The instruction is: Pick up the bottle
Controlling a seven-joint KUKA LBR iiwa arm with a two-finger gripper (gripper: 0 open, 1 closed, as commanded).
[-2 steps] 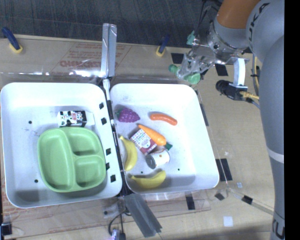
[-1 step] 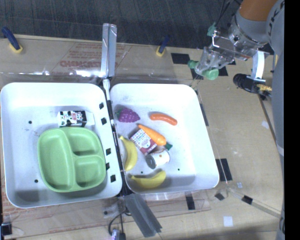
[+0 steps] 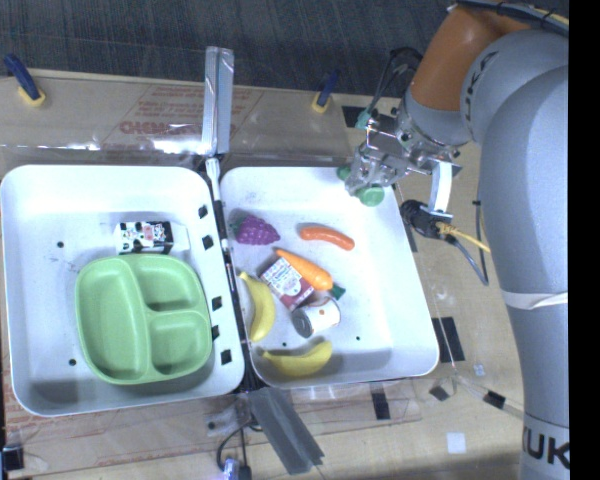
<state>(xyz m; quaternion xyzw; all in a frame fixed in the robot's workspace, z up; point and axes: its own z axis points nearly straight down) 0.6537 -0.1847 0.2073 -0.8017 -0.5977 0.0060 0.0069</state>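
My gripper (image 3: 368,180) hangs over the far right corner of the right bin (image 3: 405,298). A small pale green bottle (image 3: 369,194) sits between its fingers, and the gripper is shut on it. Part of the bottle is hidden by the fingers. The bottle appears lifted just above the bin's rim.
The right bin holds purple grapes (image 3: 256,231), an orange sausage (image 3: 326,236), a carrot (image 3: 304,268), a red and white packet (image 3: 285,280), a small can (image 3: 317,316) and two bananas (image 3: 261,306). The left bin (image 3: 40,208) holds a green divided plate (image 3: 143,318) and a small black and white carton (image 3: 144,234).
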